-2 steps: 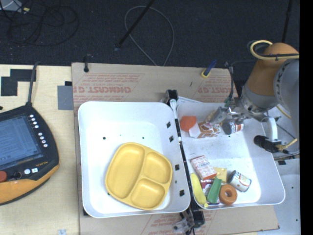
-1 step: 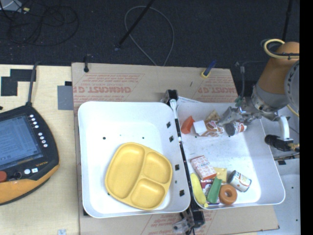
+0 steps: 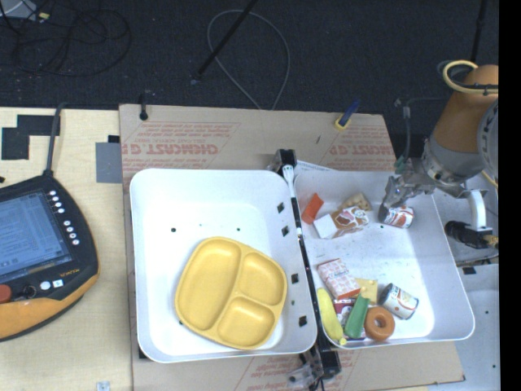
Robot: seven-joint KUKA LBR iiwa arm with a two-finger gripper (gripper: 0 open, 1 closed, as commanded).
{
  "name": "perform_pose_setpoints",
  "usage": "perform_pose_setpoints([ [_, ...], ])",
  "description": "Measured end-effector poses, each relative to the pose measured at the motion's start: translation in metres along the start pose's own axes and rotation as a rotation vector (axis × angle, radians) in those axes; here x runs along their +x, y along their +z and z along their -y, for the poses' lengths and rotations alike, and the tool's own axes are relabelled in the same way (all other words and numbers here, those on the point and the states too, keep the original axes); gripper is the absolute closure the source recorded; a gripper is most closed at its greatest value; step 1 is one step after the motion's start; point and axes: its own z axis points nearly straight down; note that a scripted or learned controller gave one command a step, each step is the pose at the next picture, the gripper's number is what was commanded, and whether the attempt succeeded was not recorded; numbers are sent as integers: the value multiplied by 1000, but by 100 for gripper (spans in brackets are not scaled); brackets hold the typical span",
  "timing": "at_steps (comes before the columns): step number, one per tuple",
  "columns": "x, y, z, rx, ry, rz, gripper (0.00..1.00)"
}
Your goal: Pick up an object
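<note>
My gripper point(image 3: 396, 204) hangs over the back right part of the right bin point(image 3: 444, 255), at the end of the grey arm coming in from the right. A small red and white can point(image 3: 400, 217) lies right at its tip, touching or nearly touching it. Whether the can is gripped I cannot tell. To the left of the can lie a red and white packet point(image 3: 352, 217), a tan crumpled piece point(image 3: 356, 202), a white card point(image 3: 326, 226) and an orange-red block point(image 3: 313, 208).
At the right bin's front lie a pink box point(image 3: 336, 277), a banana point(image 3: 327, 313), a green piece point(image 3: 356, 317), a donut point(image 3: 379, 324) and a tin point(image 3: 400, 301). The left bin point(image 3: 163, 202) holds a yellow divided plate point(image 3: 230, 292). A control pendant point(image 3: 32, 251) sits far left.
</note>
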Motion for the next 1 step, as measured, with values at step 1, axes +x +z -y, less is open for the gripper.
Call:
perform_pose_setpoints([
  [1, 0, 2, 1, 3, 0, -1, 0],
])
